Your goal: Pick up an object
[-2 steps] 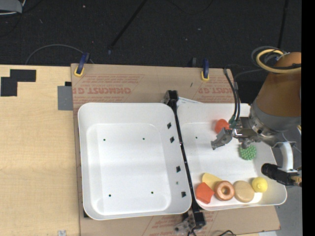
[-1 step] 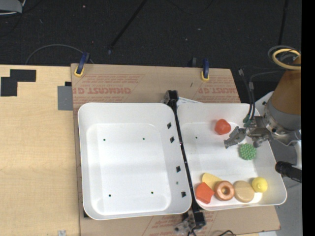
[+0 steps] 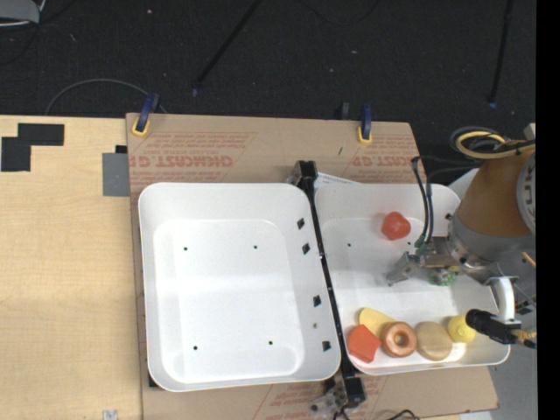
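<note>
Overhead, two white bins on cardboard (black carpet behind).

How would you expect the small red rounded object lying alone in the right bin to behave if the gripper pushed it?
The red object looks rounded, so it would probably roll rather than slide. It lies apart from the other items, so nothing nearby would stop it. It looks small and probably light.

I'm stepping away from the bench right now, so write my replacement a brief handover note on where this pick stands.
Gripper: low in the right bin, nothing visibly held.
Red ball: loose, up-left of the gripper.
Along the bin's near edge, left to right: red block, yellow piece, orange ring, tan round piece, small yellow object.
Done: nothing lifted yet.
Left: grasp and lift one object.
</note>
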`<state>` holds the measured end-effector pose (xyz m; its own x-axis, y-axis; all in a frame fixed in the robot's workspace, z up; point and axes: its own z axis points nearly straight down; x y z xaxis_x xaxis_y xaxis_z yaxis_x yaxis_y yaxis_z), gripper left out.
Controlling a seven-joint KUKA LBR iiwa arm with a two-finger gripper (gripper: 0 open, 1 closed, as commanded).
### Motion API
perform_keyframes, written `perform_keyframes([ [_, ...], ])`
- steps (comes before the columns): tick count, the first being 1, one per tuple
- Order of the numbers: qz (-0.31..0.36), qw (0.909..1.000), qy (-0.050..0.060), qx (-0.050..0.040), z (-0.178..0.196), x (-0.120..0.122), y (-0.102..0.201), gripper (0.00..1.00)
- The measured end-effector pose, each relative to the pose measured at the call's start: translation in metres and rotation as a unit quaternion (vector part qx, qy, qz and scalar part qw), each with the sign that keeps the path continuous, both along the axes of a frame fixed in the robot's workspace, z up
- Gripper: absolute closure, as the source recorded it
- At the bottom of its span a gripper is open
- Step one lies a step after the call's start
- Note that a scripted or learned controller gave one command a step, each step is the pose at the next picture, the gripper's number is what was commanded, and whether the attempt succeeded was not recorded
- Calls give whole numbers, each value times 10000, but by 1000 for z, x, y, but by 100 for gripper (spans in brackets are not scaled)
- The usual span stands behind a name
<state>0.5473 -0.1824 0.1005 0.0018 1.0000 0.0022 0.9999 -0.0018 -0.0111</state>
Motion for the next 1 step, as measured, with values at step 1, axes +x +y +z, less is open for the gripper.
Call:
perform_keyframes([
  [1,15,10000,-47,-10,-14,57,0,0],
])
